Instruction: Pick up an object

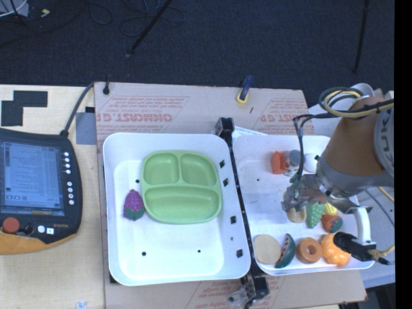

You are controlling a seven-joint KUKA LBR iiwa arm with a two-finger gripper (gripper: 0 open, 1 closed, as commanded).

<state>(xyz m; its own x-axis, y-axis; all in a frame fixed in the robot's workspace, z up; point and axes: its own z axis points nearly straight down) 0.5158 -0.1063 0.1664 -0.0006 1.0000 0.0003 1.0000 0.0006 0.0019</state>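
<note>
Camera view: tool (297, 203) mostly hidden under the arm's wrist, grip state impossible to tell. Arm in from right, wrist low over right bin (257, 172). Toy food clustered just below the tool: green piece (315, 215), donut (309, 250), watermelon slice (285, 250). Orange block (279, 162) near, above-left. Green divided plate (181, 187) and purple grapes (133, 204) in left bin (122, 250).

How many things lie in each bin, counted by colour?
Left bin:
Green plate: 1
Purple grapes: 1
Right bin, as far as the arm lets me see:
Orange things: 3
Green things: 2
Cream disc: 1
Total: 8
</note>
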